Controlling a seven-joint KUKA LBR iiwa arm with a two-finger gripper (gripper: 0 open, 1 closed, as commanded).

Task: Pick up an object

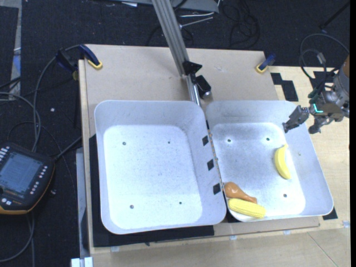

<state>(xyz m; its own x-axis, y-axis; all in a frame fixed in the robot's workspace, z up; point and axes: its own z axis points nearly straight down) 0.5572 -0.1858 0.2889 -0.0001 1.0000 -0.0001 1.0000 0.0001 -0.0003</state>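
Banana (282,162) lying loose in right bin (311,166), clear of corn cob (247,208) and drumstick (239,192) by near rim. Gripper (305,121) spread apart, empty, above banana near far-right rim. Best: descend straight, straddle narrow width, then close.

A pale wooden bench board (139,77) lies on dark carpet. At the board's far left corner sits a blue-and-yellow clamp (89,57); another small blue-and-yellow clamp (266,63) grips its far right corner. A slanted grey aluminium camera post (173,32) rises from the board's far middle. Left of the board, on the floor, rests a grey handheld control pendant (22,177) with black cables.
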